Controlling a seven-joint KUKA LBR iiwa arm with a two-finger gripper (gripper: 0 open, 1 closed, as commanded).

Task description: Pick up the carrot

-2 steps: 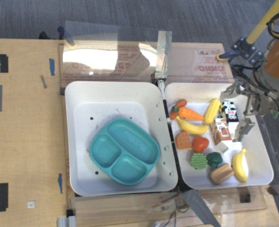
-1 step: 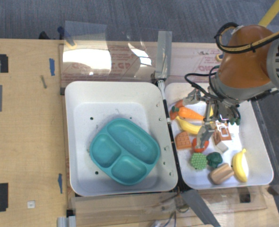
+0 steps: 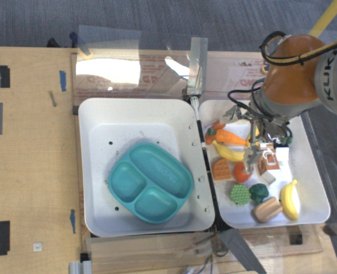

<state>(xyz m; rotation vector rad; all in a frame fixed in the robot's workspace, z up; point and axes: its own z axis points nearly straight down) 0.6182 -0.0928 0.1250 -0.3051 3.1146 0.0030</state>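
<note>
Bins: two shallow white trays side by side at centre frame. Left bin [image 3: 94, 119] holds a teal divided plate [image 3: 150, 181], three compartments, resting toward the lower middle of the bin floor. Right bin [image 3: 314, 176] holds toy food in a loose cluster.

Carrot [image 3: 230, 136]: orange, with a green top at its left end, lying at a slant in the upper left of the right bin, just above a yellow banana [image 3: 228, 151].

Other contents of the right bin: waffle-patterned orange piece [image 3: 221, 169] below the banana; red round piece [image 3: 241, 174] beside it; light green textured ball [image 3: 240, 194]; dark green piece [image 3: 259, 192]; tan bread-like roll [image 3: 267, 210]; second banana [image 3: 290, 199] at lower right.

Arm: grey with orange band [image 3: 288, 67], entering from the upper right of the frame. Gripper [image 3: 252, 153] hangs over the middle of the right bin, just right of the carrot; finger spacing cannot be made out, and nothing is seen between the fingers.
</note>
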